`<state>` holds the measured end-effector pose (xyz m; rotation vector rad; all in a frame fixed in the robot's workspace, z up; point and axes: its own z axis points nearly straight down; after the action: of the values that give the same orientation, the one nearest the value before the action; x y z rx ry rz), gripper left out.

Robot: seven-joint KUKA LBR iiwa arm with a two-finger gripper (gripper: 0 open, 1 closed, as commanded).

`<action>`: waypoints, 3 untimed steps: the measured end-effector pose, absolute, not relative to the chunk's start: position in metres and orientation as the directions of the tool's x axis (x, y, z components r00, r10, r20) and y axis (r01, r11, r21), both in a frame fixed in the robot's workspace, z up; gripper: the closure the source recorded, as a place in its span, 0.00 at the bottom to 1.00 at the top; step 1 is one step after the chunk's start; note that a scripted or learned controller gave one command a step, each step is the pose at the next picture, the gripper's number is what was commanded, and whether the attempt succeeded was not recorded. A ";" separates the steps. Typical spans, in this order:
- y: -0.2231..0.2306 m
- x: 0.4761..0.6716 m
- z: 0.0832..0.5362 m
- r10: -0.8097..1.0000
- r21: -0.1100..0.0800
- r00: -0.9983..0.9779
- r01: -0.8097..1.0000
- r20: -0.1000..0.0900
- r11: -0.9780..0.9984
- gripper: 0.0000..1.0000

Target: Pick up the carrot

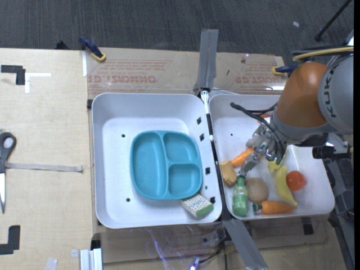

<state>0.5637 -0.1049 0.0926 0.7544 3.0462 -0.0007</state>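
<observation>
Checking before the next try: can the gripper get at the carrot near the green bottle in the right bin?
Probably yes. The gripper hangs right beside the carrot, whose top is uncovered.

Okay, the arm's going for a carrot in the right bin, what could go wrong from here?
Two carrots lie in the right bin: one carrot by the tool, another carrot near the front wall, so the target could get mixed up.

Clutter is tight: the banana, tomato, green bottle and kiwi sit close together, so the tool may nudge or catch a neighbour.

The near carrot lies tilted by the bread piece, so it might slip out.
</observation>
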 end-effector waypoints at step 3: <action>-0.111 0.643 0.104 0.794 0.002 -0.608 0.794 -0.008 0.608 1.00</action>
<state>0.6430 -0.1109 0.1035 1.3874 2.8099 -0.0027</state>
